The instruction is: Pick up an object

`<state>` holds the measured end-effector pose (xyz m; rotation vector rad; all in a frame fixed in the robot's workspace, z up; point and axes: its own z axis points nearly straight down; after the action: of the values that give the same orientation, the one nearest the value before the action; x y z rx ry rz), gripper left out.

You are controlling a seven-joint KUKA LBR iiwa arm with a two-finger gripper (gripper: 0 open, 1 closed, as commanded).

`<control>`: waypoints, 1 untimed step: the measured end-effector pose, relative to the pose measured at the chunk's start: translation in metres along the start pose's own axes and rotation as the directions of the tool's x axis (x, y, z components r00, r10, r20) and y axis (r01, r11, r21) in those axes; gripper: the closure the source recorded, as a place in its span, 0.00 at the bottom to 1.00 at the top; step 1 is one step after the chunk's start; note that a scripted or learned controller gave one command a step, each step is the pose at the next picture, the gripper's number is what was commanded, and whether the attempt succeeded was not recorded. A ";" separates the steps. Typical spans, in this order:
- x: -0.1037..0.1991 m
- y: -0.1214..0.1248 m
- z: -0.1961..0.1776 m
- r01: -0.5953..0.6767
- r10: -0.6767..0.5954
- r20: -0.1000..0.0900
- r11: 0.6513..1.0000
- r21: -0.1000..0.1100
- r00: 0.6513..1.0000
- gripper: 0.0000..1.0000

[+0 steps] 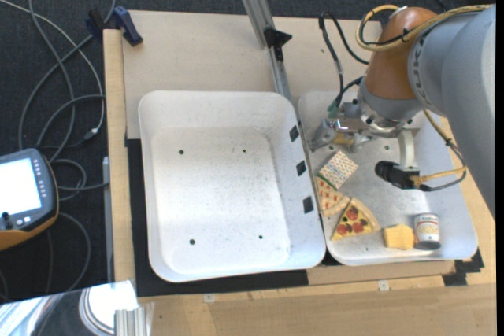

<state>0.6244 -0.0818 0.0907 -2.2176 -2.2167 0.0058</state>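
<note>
Gripper [340, 139] hanging low in the right bin [461, 244], finger spread impossible to tell, possibly touching nothing, just above the checkered cracker [339, 168], pizza slice [353, 219] lying below the cracker

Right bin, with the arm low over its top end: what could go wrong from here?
1. The claw sits close to the wall between the bins, so it may scrape the right bin rim.
2. The cracker and two pizza slices lie flat and nearly touching; a grab could slip or drag a neighbour.
3. The black cable might snag.
</note>
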 end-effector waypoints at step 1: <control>0.000 0.001 -0.013 0.000 0.000 -0.001 1.000 -0.006 1.000 1.00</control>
<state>0.6259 -0.0814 0.1040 -2.2199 -2.2194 -0.0010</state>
